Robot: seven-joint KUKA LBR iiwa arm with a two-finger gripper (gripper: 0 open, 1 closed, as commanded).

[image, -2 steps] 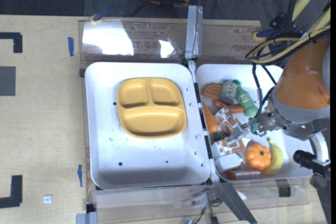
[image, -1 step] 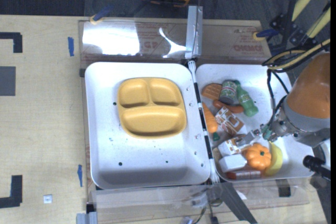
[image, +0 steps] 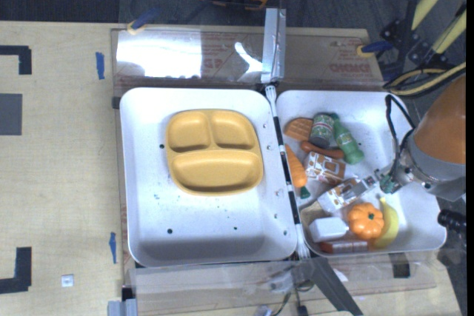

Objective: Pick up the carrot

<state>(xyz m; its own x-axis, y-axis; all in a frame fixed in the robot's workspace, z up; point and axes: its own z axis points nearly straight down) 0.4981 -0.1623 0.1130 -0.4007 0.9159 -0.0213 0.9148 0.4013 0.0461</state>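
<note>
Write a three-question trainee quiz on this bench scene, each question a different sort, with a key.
1. True or false: the yellow divided tray lies in the right bin.
2. Multiple choice: the carrot lies
A. on the yellow divided tray
B. at the right bin's left edge, beside the divider between the bins
C. on the floor above the bench
3. Fill in: the small orange pumpkin sits right next to a yellow ____.

Key:
1. False; it lies in the left bin.
2. B
3. banana
</note>
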